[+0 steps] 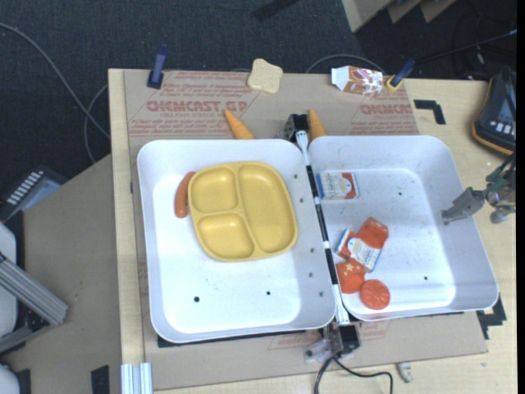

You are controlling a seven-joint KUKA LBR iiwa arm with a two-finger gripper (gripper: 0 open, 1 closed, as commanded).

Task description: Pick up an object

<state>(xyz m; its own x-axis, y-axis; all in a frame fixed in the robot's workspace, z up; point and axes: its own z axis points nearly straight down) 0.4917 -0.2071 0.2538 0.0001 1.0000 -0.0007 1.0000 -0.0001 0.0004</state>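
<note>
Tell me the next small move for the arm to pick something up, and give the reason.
Probably slide the end effector left from the right bin's rim to above the red carton. The end effector sits at that bin's right edge, apart from everything, while the carton and two red discs lie in the bin's lower left. The carton is the biggest target there.

This is a robotics lab or test cell — not a home. A plywood bench (82, 245) carries two shallow white bins (238, 314) clamped side by side, left of the tool (484, 203), on printed cardboard sheeting (197, 105). Loose cables (49, 64) trail over dark carpet (164, 15) beyond it. Toy food — a yellow divided plate (243, 210), plastic carrots (238, 125) — serves as test objects.
</note>
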